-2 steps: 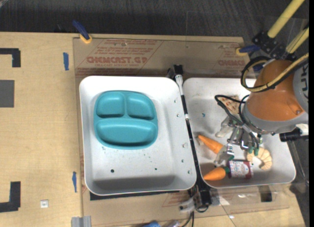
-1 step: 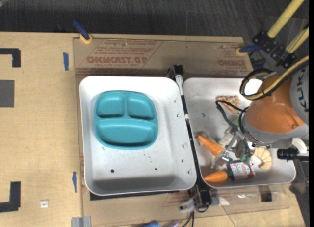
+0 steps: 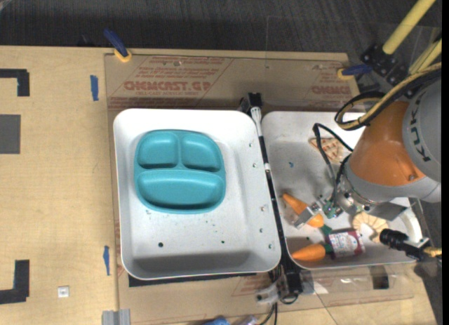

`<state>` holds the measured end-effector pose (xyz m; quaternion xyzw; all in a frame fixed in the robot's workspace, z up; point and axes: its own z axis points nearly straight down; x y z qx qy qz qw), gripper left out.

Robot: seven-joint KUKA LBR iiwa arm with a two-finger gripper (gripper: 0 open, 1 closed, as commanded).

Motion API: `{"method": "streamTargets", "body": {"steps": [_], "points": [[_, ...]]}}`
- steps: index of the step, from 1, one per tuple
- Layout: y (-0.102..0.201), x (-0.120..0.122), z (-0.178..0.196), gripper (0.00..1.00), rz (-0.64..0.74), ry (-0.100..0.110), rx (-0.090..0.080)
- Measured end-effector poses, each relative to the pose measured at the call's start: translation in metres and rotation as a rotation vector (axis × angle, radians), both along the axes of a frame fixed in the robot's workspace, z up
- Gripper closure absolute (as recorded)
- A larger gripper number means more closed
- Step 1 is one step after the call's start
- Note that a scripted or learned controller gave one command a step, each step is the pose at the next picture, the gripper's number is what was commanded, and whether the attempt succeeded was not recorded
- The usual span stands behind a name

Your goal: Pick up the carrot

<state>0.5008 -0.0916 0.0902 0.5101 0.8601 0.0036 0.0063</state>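
Carrot [image 3: 307,251] lies low in the right bin [image 3: 295,149], hard against that bin's near wall, its long axis running almost level across the view with the narrow tip toward the left bin [image 3: 188,260] and the thick end touching a small bottle with a dark red label [image 3: 345,243]. Up from the carrot, the gripper [image 3: 313,215] hangs over a second orange piece [image 3: 295,203], though whether that claw is open or closed I cannot tell from this angle. Over in the left bin a teal divided plate [image 3: 180,170] sits well apart from the carrot.
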Motion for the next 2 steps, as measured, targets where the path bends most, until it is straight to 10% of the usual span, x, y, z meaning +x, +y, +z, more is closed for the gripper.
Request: {"method": "streamTargets", "body": {"steps": [1, 2], "points": [[-0.001, 0.003, 0.012, 1.0, 0.001, -0.01, -0.004], [0.095, 0.024, 0.097, 1.0, -0.012, 0.006, 0.004]]}}
